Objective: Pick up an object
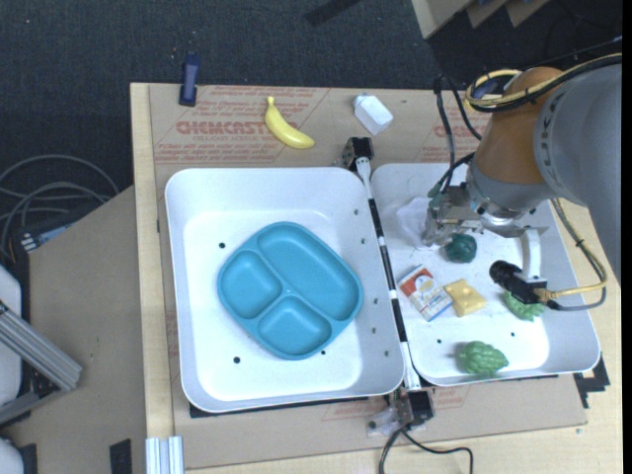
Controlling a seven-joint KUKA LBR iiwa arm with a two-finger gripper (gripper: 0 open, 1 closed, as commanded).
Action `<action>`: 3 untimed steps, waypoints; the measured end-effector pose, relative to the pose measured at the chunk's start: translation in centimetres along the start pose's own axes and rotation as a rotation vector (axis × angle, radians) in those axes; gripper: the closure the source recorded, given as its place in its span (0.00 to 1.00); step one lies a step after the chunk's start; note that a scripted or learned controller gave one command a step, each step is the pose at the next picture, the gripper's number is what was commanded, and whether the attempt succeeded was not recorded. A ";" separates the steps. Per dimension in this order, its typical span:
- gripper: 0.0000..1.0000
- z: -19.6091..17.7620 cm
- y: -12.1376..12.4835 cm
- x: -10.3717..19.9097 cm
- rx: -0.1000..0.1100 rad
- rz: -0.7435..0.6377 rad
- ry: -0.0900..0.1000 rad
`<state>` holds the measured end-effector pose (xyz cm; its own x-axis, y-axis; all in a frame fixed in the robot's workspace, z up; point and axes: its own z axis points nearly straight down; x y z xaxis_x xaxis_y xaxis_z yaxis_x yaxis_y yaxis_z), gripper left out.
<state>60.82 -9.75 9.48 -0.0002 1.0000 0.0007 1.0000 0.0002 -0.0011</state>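
The bench (237,131) bears two bins (197,255) (563,339), a banana (287,127).

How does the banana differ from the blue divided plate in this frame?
The banana is yellow, small and curved; the blue divided plate is far larger, flat, with three compartments. The banana lies on the cardboard outside the bins; the plate lies inside the left bin. Both sit away from the gripper.

Red print runs across the brown cardboard sheet (237,131) that lies under the bins on the bench, well to the left of the tool (444,227). The large word there seems to read "CHEMCAST", but the smaller lines below it are too blurred to read. More red print near the arm cannot be made out.
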 end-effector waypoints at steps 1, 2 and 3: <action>0.00 0.0 0.0 0.0 0.000 0.000 0.000; 0.00 1.0 -3.1 0.4 0.001 0.001 0.000; 0.00 1.0 -4.5 -0.7 0.001 0.001 0.000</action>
<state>56.33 -10.49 8.48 0.0010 1.0000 0.0011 1.0000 -0.0010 -0.0022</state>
